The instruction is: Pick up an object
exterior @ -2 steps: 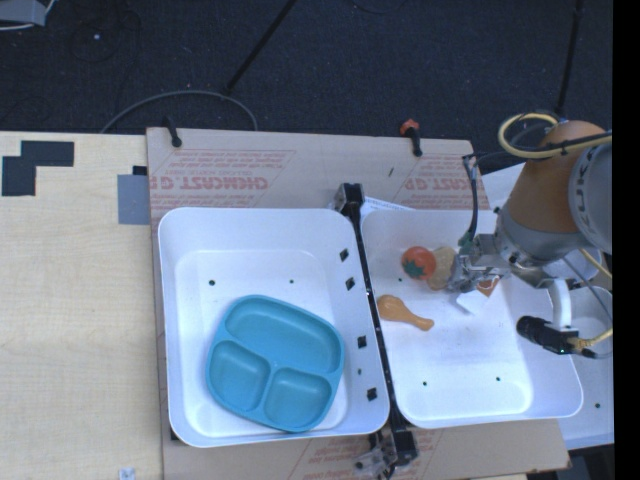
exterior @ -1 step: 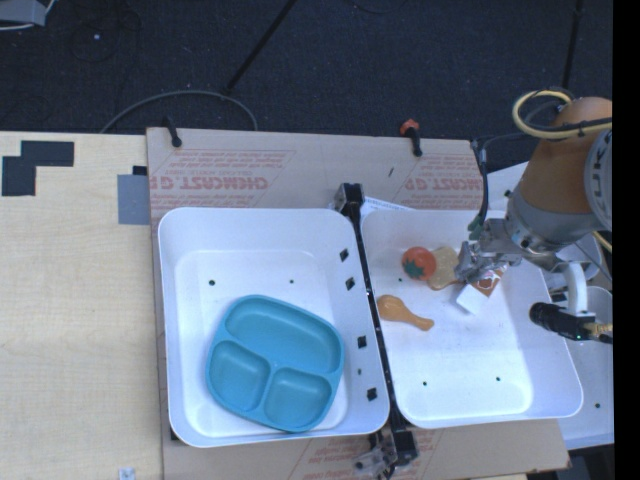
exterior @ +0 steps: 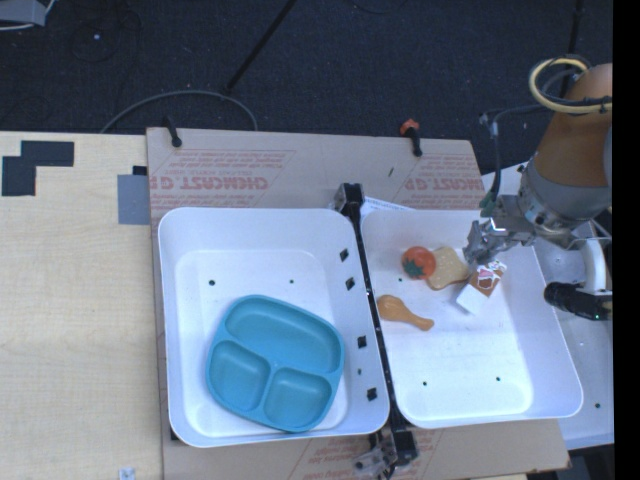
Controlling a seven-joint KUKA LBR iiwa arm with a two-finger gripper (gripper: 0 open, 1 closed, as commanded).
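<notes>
In the right bin (exterior: 520, 388) lie a red-orange tomato-like toy (exterior: 418, 261), a tan bread-slice toy (exterior: 447, 267), a yellow-brown chicken-drumstick toy (exterior: 404, 313) and a small white-and-brown carton (exterior: 482, 286). My gripper (exterior: 486, 245) hangs over the bin's upper right part, just above the carton and right of the bread slice. Nothing can be made out between its fingers.
The left bin (exterior: 190, 258) holds a blue divided plate (exterior: 276, 361). A black divider (exterior: 362, 298) runs between the two bins. The grey arm (exterior: 565, 168) comes in from the right above the right bin's rim. Cardboard lies under both bins.
</notes>
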